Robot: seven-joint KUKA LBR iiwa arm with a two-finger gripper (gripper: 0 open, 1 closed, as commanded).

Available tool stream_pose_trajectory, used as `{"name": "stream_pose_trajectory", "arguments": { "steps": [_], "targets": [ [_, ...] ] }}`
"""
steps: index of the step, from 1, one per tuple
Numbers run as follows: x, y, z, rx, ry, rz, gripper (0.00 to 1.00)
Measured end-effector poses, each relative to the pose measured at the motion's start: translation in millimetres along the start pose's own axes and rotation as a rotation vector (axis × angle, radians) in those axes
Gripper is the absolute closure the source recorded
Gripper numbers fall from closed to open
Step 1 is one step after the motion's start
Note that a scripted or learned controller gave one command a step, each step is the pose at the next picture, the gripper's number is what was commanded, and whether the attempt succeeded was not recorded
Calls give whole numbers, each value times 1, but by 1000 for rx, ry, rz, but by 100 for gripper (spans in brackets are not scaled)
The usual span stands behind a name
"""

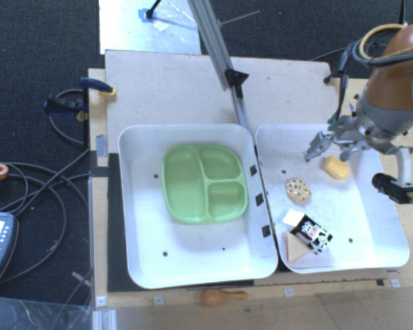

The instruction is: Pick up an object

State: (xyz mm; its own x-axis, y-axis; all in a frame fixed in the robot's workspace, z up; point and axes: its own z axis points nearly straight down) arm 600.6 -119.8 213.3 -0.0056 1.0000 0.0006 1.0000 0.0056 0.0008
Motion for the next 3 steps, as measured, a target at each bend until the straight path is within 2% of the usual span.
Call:
{"name": "stream_pose_trajectory", "arguments": {
  "steps": [1, 2, 3],
  "targets": [
    [0, 0, 0, 0, 0, 2, 0],
    [9, -3, 58, 5, 1, 3, 0],
    [1, -4, 117, 6, 0, 6, 0]
  ]
}}
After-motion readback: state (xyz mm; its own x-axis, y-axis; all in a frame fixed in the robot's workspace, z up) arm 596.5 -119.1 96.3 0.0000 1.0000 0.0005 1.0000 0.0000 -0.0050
